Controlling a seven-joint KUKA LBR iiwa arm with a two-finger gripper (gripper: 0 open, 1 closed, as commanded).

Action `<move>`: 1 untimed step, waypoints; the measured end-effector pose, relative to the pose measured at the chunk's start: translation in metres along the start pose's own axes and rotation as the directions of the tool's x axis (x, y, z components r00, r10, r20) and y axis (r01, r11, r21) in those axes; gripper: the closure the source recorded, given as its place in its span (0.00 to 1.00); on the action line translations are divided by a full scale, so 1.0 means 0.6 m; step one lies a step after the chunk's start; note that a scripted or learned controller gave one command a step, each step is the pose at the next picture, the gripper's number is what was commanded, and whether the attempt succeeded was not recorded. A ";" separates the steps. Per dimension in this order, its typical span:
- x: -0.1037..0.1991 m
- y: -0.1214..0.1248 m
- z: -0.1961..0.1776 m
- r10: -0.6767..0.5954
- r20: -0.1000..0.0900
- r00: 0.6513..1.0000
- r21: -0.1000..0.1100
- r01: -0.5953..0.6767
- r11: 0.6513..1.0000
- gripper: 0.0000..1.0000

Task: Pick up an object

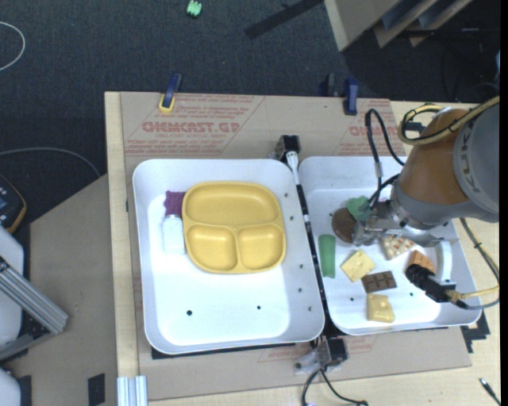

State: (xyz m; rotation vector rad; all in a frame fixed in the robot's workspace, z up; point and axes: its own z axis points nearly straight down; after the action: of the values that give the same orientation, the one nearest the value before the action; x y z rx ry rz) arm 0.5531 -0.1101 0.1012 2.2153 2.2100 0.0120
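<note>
Camera view | our hand (371, 227) low in right bin (452, 317) among crowded food pieces, beside brown disc (343, 226) | grip unreadable | feared nudging neighbours, closing on nothing

A dark blue-grey carpet (95, 55) covers the floor around the bench (238, 119), whose top is a pale brown board printed with faint red lettering. A yellow clamp (168, 97) and a blue clamp (350, 95) grip the board's far edge. A thin white cable (17, 46) loops over the carpet at the upper left, and a small green scrap (194, 9) lies near the top edge. A light wooden piece of furniture (397, 22) stands at the upper right. An aluminium frame rail (32, 297) slants in at the lower left. The light is even, with soft shadows.
</note>
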 end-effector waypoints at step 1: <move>-0.006 -0.008 -0.101 -0.002 -0.002 1.000 0.009 0.002 1.000 1.00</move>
State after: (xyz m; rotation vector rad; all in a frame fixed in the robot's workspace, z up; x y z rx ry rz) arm 0.5476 -0.1138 0.1619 2.2182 2.2177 0.0038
